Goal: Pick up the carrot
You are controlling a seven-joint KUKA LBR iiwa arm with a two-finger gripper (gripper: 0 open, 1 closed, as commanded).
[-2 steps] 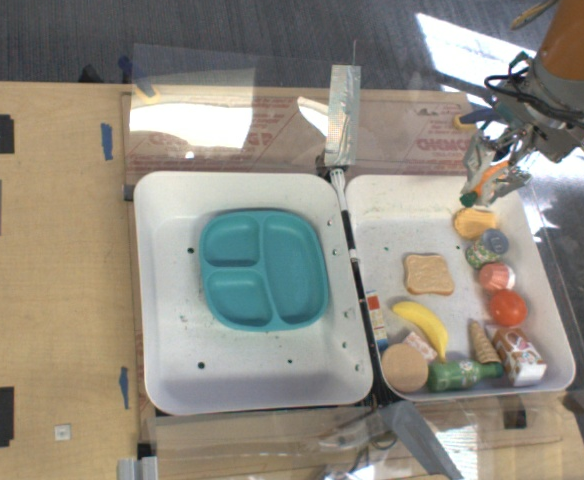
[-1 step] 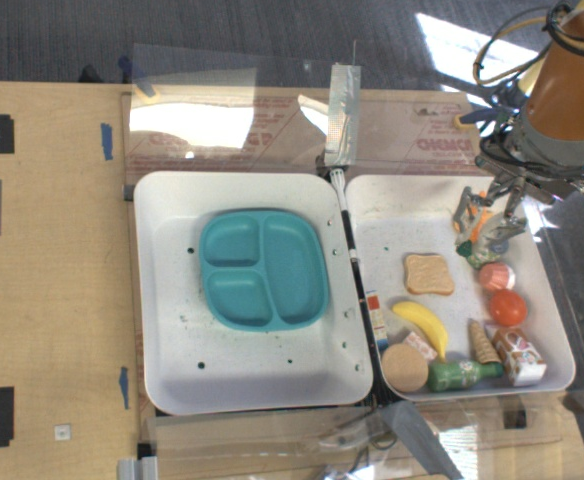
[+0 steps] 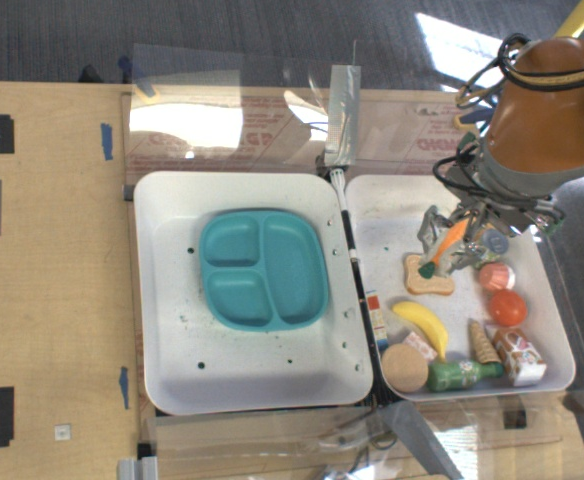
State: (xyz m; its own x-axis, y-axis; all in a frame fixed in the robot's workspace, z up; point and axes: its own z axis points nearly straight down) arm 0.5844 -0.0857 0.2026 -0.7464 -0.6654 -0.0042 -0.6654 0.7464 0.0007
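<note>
Between the gripper [image 3: 450,240] fingers, seemingly clamped, hangs the slim orange carrot [image 3: 451,238], tilted, green end down.

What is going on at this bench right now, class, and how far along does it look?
A grey and orange robot arm reaches from the right over the right bin. Its gripper has the carrot between its fingers, orange body tilted, green end lowest, just above a toast-shaped toy. A banana, a tomato and a green bottle lie near. The left bin holds a teal divided plate. The pick seems under way.
</note>
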